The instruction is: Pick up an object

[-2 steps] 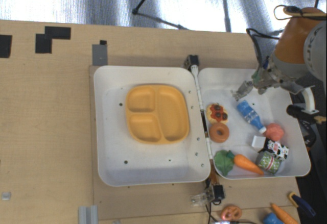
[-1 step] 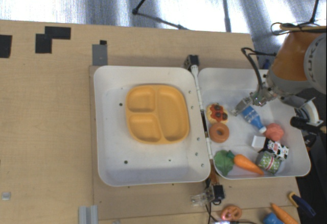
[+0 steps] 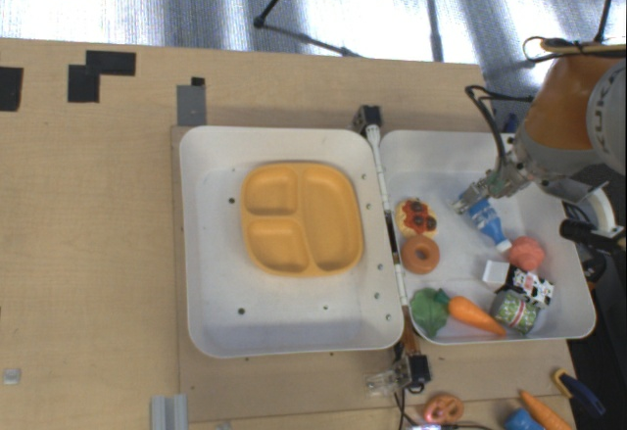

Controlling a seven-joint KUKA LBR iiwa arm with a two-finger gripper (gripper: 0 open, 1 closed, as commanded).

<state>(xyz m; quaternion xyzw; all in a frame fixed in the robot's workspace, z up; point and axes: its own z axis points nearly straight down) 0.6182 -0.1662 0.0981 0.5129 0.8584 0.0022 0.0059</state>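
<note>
Progress: we judge nothing lifted yet | gripper (image 3: 477, 195) low in right bin (image 3: 446, 156), right at blue-capped tube (image 3: 487, 220); fingers' spread we cannot tell | donut (image 3: 421, 256), carrot (image 3: 473, 314) lie loose nearby | left bin (image 3: 211, 222) holds yellow tray (image 3: 299, 218) | tan worktop (image 3: 88, 242), grey floor behind.

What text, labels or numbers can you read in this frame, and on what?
None legible.
Green can: printed label, too blurred to read.
Black-and-white carton: patches that may be print, too small to tell.
Blue bottle under the claw: no readable marking.
Black squares on the bench: plain shapes, no characters.
</note>
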